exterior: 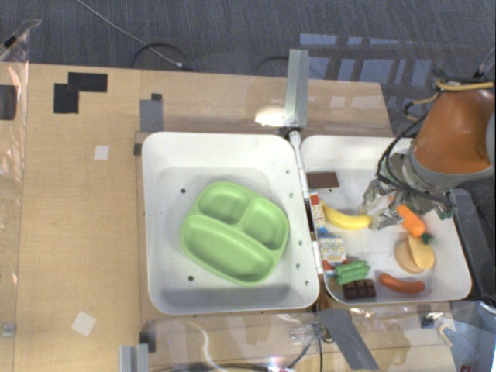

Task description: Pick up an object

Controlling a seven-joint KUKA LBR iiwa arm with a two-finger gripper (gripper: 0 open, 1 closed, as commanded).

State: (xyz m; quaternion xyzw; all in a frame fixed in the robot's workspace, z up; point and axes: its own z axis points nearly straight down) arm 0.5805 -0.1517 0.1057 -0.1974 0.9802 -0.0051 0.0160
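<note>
I count two white bins (155, 208) on the desk (70, 231), and one green divided plate (235, 231) in the left one. In the right bin I make out one banana (346, 220), one carrot (412, 222), one sausage (401, 284) and two brown chocolate pieces (359, 289).

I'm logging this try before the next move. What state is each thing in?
Green divided plate: flat in the left bin, nothing on it.
Banana: lying in the right bin, beside the gripper.
Carrot: lying just below the gripper.
Sausage: lying near the front wall.
Chocolate piece: lying flat.
Gripper: low over the right bin.
</note>
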